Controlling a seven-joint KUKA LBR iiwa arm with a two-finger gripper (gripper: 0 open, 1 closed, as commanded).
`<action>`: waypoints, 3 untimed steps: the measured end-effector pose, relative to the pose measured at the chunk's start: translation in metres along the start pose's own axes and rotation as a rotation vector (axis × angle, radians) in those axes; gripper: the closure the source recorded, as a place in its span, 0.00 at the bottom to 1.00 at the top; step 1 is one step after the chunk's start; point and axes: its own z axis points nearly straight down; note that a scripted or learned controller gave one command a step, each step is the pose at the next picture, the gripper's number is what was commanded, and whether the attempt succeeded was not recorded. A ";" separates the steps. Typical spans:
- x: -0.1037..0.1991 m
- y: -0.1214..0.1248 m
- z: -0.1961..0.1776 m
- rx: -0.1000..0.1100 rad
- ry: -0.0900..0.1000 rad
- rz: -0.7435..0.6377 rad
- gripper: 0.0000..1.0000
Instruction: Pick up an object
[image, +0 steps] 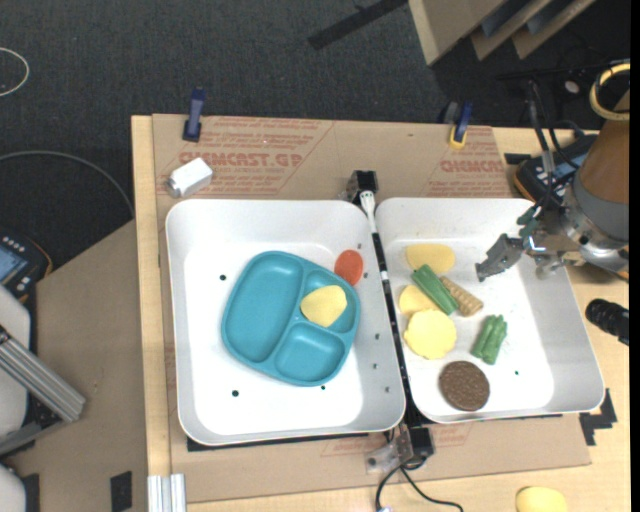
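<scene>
Your gripper (497, 262) hangs over the right bin (560, 395), fingers apart and holding nothing. To its left lie yellow pieces (428, 258) and a green stick (434, 289); a green pod (490, 338) sits below.

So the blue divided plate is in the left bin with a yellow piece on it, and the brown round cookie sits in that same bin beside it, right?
Not quite. The camera view shows the brown round cookie in the right bin, near its front edge. The blue divided plate does lie in the left bin, with a yellow piece on it.
</scene>
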 end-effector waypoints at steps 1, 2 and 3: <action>0.107 -0.040 -0.040 0.001 0.004 -0.011 0.00; 0.166 -0.053 -0.128 -0.010 0.003 -0.009 0.00; 0.241 -0.058 -0.187 -0.008 0.004 -0.009 0.00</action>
